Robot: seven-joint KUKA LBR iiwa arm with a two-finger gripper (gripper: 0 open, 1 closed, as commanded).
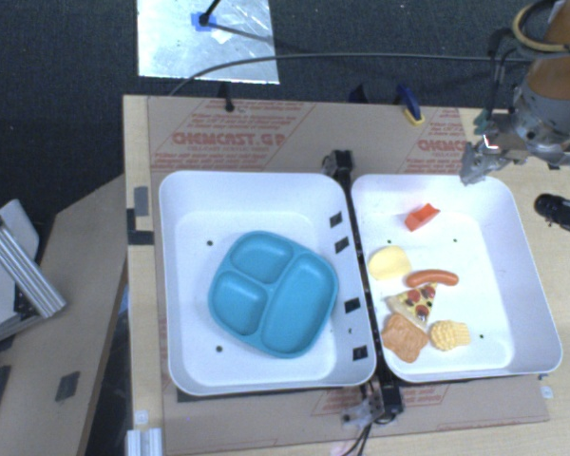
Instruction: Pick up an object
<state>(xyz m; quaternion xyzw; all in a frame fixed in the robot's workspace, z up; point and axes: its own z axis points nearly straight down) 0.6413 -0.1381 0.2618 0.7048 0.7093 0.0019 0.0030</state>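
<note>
1. Left bin (185, 207): white, shallow. It held one blue divided plate (274, 293) with three compartments, lying tilted toward the bin's near right part.
2. Right bin (513, 283): white, shallow, set just beside the left bin. It held six toy food pieces.
3. Orange-red block (422, 217): lay alone in the far part of the right bin, well apart from the rest.
4. Yellow rounded piece (389, 263): lay near the bin's left wall, just beside the sausage (431, 277).
5. Pizza slice (414, 304), brown biscuit-like piece (404, 336) and corn cob (448, 333): clustered in the near part of the bin, close together.
6. Gripper (476, 167): hung over the far right corner of the right bin, above its rim, pointing down and leftward. Whether its fingers were spread or closed could not be told; nothing was seen between them.
</note>
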